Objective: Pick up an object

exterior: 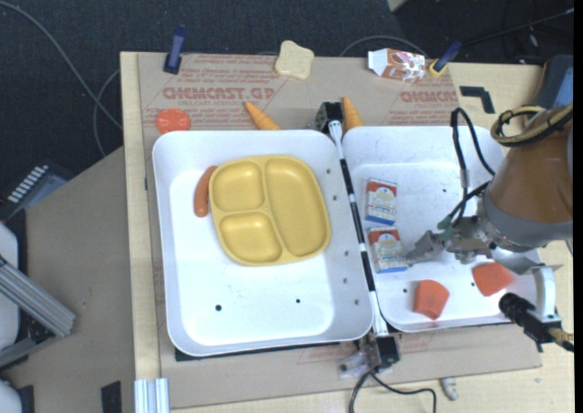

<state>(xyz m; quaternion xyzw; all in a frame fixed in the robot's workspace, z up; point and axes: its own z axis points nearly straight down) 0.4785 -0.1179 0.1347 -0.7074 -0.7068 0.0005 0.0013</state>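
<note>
Your gripper (421, 249) sits lower right, apparently touching the small carton (388, 250) on its left; I cannot tell its grip.

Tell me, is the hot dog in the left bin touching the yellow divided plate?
Touching. The camera view shows the hot dog lying right against the left rim of the yellow plate, with no white bin floor visible between them.

Grey arm (533, 206) with a broad orange band above the wrist. Black cables looping off the upper part, one yellowish coil near the top. Small grey metal claw (426, 247) with slim fingers.
</note>
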